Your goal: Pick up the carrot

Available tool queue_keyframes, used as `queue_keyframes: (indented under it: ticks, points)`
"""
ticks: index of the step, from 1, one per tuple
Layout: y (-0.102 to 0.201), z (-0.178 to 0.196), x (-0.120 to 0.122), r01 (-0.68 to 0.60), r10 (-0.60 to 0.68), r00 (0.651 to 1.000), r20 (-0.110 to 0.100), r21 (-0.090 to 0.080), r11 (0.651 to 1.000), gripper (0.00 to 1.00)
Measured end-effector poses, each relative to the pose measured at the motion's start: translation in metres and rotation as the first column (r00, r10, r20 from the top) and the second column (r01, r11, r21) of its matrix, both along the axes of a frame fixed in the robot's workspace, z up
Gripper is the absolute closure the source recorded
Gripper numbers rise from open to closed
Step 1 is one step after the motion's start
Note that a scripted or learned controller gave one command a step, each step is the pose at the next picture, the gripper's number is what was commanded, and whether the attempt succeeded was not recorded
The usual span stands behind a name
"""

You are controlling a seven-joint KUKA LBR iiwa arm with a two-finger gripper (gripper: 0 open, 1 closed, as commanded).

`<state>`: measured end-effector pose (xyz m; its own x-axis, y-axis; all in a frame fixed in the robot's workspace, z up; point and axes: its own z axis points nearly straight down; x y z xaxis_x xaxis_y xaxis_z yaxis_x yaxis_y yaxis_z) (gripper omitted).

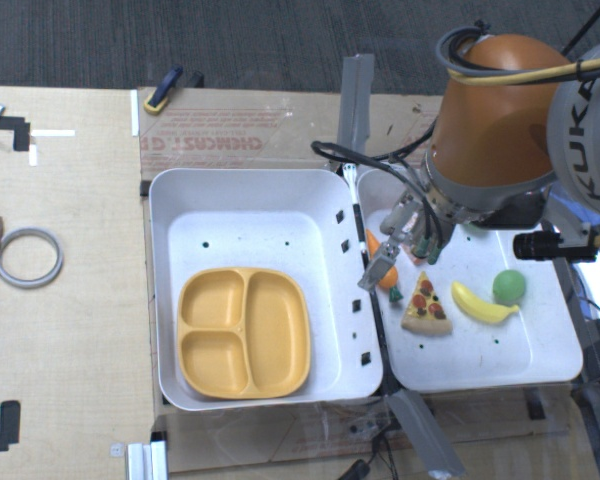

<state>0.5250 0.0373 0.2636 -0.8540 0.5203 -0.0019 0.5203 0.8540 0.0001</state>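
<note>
The carrot (382,259), judged a light, stiff, smooth plastic toy, lies at the right bin's (540,373) left wall, mostly hidden beneath the gripper (388,261), whose finger state cannot be told; a mid-body hold is advised.

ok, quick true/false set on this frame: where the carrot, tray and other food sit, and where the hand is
1. The yellow divided tray lies in the left bin. True.
2. The carrot lies in the tray. False: it is in the right bin, by its left wall.
3. The hand is over the carrot. True.
4. The banana lies on the pizza slice. False: they lie apart, side by side.
5. A green ball sits by the banana. True.
</note>
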Motion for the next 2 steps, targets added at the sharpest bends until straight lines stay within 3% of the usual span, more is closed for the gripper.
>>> queue_keyframes:
  ticks: [1, 2]
  points:
    - [-0.002, 0.063, -0.042, 0.020, -0.020, 1.000, 0.001, 0.000, 1.000, 0.00]
    - [0.054, -0.072, -0.047, -0.487, 0.487, 0.874, -0.003, 0.002, 0.874, 0.00]
